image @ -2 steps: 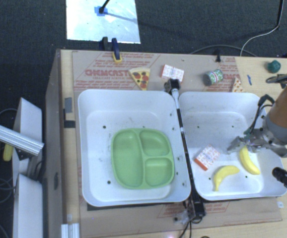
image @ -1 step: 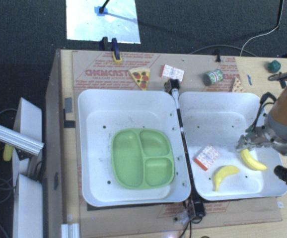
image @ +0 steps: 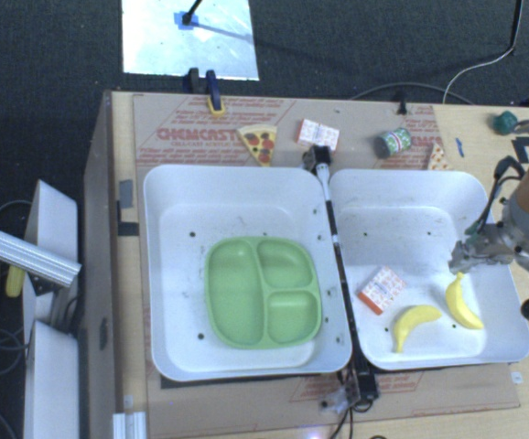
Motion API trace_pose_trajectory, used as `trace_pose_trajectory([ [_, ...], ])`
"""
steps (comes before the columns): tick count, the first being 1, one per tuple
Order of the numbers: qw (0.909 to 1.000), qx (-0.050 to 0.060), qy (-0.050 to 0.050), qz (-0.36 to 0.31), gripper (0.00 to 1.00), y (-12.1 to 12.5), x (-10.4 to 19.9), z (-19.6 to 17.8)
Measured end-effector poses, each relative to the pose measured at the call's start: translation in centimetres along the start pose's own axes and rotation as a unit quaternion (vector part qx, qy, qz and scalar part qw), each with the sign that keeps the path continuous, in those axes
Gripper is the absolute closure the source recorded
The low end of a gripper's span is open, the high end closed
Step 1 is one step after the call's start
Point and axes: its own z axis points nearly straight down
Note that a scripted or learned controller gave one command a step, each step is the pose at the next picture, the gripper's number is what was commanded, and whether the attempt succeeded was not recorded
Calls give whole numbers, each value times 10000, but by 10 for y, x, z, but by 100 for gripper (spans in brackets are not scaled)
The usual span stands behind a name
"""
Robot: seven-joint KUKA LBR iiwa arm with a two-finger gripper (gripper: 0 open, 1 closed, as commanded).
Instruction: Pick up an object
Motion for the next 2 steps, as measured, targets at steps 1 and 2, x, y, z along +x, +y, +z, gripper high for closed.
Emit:
trace_pose_trajectory([
  [1, 10000, 8, 4, 4, 0, 0, 0, 0],
  [2, 10000, 17, 5, 12, 0, 0, -11, 44],
])
